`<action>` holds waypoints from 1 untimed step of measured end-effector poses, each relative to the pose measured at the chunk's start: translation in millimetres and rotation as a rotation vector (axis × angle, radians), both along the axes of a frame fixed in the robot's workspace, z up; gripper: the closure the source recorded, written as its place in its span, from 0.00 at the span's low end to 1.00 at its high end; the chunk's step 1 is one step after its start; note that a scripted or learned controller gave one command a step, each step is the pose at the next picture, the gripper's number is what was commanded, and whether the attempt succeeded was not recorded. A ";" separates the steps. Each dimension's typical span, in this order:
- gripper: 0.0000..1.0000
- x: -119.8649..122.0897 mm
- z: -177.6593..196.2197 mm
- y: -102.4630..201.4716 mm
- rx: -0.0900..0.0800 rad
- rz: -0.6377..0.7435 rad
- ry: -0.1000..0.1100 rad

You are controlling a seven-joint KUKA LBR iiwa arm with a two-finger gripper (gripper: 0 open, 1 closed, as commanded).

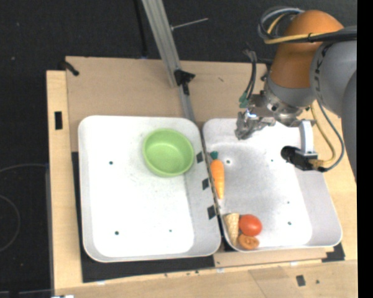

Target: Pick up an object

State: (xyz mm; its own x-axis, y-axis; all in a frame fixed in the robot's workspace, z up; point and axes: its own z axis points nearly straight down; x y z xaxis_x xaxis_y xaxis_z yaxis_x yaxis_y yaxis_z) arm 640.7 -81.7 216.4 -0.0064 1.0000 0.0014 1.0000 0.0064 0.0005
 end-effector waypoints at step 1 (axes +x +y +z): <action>1.00 -30.1 10.6 42.3 -0.001 -0.004 0.000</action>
